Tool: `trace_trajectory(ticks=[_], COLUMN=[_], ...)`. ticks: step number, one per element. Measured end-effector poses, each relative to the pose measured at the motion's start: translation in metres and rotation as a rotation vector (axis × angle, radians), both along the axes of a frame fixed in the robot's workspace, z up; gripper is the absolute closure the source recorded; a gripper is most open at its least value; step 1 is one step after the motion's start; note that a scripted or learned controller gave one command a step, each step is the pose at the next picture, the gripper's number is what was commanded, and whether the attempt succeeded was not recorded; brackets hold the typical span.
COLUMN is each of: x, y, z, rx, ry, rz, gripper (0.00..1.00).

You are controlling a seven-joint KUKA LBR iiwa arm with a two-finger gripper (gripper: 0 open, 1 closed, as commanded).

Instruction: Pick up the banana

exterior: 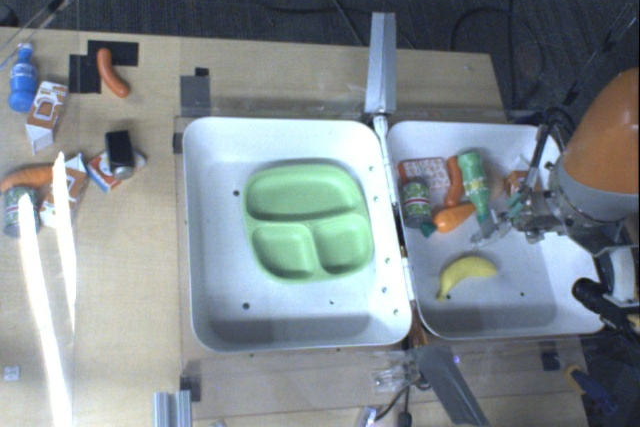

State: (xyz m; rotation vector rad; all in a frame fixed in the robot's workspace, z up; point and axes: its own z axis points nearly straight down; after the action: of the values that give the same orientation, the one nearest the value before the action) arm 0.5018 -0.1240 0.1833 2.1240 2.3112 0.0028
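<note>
Banana lying loose on right bin floor, below carrot and bottle. Gripper hovering near clutter, finger state unclear. Risk: descending there, snagging bottle instead, missing banana.

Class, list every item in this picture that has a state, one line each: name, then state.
banana: lying loose on the right bin floor, not gripped
green tray: flat in the left bin, compartments bare
green bottle: lying on its side
carrot: lying beside the bottle
</note>
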Motion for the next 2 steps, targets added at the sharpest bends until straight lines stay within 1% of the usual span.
trace_trajectory(ticks=[1,2], x=[-0.011,-0.012], y=[0.007,-0.040], z=[-0.086,-0.095], rx=[-0.002,0.001], ry=[-0.005,-0.007], rz=[0.393,0.002], gripper=[0.00,0.00])
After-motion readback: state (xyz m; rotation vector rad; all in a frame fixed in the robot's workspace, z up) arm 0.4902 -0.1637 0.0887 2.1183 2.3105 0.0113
